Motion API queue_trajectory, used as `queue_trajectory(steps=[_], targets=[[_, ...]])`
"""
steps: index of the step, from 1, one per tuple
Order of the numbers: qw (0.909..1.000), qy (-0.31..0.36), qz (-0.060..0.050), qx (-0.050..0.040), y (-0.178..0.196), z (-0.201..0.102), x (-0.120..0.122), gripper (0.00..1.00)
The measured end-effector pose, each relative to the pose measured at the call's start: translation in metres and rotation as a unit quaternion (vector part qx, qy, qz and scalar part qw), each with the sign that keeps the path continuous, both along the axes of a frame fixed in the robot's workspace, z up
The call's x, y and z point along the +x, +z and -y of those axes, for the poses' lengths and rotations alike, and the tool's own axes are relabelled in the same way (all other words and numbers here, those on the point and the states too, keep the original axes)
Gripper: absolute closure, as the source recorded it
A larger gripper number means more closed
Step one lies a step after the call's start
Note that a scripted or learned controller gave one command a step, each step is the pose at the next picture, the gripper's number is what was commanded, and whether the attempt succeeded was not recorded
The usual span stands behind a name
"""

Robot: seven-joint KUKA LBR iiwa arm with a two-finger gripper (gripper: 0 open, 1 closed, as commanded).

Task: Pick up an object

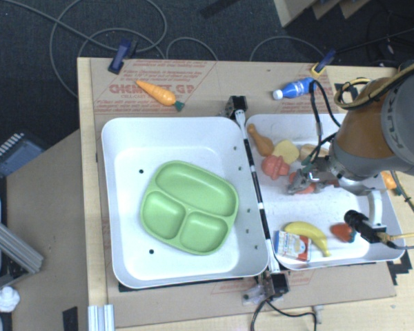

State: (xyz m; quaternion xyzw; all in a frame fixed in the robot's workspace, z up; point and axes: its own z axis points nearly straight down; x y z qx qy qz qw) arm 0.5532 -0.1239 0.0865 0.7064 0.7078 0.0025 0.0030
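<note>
Approach step: the gripper [305, 182] sits low in the right bin [372, 254], among toy foods beside a pink piece [274, 165]. Its grip state cannot be told. Next, a closure on that piece and a lift seem called for.
</note>
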Motion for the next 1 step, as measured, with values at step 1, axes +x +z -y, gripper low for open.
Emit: queue_trajectory(steps=[1], targets=[[1.0,0.0,-0.003,0.0008,0.0984,-0.0881,0.0077,1.0]])
